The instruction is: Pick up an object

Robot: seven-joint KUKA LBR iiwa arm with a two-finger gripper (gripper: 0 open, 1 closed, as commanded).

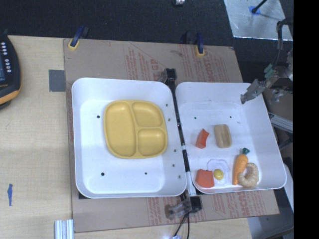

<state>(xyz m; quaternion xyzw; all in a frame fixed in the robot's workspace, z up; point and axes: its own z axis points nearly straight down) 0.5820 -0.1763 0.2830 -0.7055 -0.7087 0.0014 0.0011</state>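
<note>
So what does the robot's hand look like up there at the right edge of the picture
The hand is small, dark grey and metallic, tapering to a narrow tip over the right bin's upper corner. Behind it sits a cluster of grey parts with a small teal-green spot and thin cabling. It is too small and blurred to make out any markings.

- Bright, even overhead light; the white bins (124,183) come close to washing out.
- Soft shadow lies along the left bin's inner left wall.
- Mild softness overall; small items look slightly blurred.
- Dark floor (124,9) shows little detail.
</note>
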